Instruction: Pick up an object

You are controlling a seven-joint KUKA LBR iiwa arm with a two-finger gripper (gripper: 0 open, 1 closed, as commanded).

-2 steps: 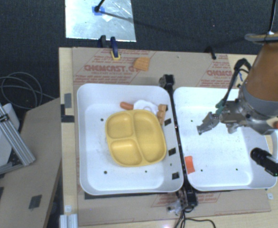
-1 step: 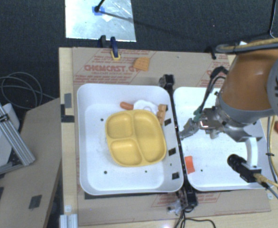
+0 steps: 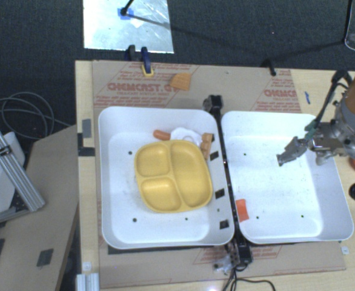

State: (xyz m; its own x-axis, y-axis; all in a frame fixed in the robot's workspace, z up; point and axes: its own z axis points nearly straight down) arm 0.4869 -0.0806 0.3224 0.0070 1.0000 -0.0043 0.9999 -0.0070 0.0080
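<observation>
Two white bins sit side by side on the bench (image 3: 165, 80), left bin (image 3: 114, 180) and right bin (image 3: 286, 223). My claw (image 3: 288, 154) hangs over the right bin, upper middle, reaching in from the right side; can't tell if it is apart or together from this angle, nothing visible in it. Left bin holds a yellow divided plate (image 3: 172, 176), three compartments, lying flat near the centre. Just behind the plate: an orange sausage-shaped piece (image 3: 162, 135), a white crumpled item (image 3: 186, 135) touching the plate's far rim, and a small tan block (image 3: 206, 142) near the bin's right wall. Right bin has a small orange-red block (image 3: 242, 210) at its near left wall, well apart from my claw. Outside the bins, a tan wedge (image 3: 180, 80) lies on the bench behind the left bin, near a blue-and-yellow clamp (image 3: 146, 62).
</observation>
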